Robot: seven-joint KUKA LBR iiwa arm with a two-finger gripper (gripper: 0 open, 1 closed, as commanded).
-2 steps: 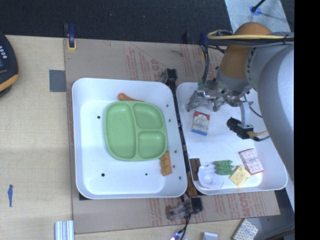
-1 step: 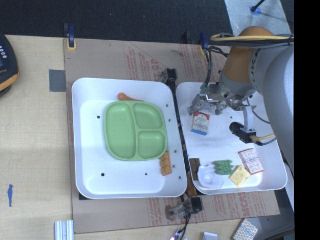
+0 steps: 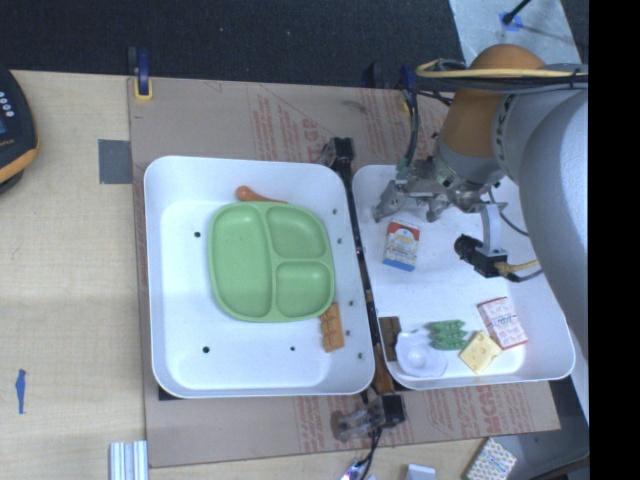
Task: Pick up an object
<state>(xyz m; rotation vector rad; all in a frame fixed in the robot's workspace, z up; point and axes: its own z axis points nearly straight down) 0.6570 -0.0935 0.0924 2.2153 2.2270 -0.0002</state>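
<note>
- Claw (image 3: 413,205) low over right bin (image 3: 540,368), near its far left corner; fingers spread, gripping nothing.
- Small carton (image 3: 401,245) lies just below claw, apart from it.
- Green plate (image 3: 270,261) fills left bin (image 3: 175,358).

On my feed: worktop (image 3: 70,298), pale wood, bearing a brown cardboard sheet (image 3: 250,118). Grey tape patch (image 3: 114,160) at the sheet's left edge. Blue-and-yellow clamp (image 3: 142,74) at its top-left corner. Dark device with buttons (image 3: 12,128) at far left. Small blue mark (image 3: 20,390) lower left.
</note>
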